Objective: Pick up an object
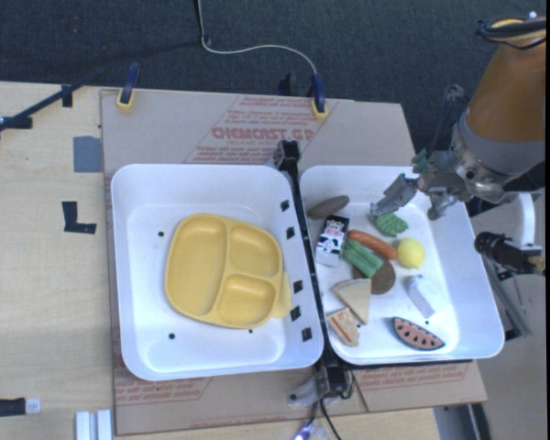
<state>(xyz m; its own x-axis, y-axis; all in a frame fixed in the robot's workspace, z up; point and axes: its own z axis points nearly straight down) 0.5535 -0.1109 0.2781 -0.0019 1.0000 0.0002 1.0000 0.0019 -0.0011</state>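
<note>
Several toy foods in right bin [472, 282], centre right of frame: lemon [411, 253], carrot [374, 243], watermelon slice [416, 334]. Gripper [412, 198] above, upper right, fingers spread, holding nothing. Likely light, stiff, smooth plastic; lemon best taken across its middle.

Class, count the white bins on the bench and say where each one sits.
2. The left bin holds the yellow divided tray. The right bin sits beside it, holding toy foods, with the tool above its far end.
</note>
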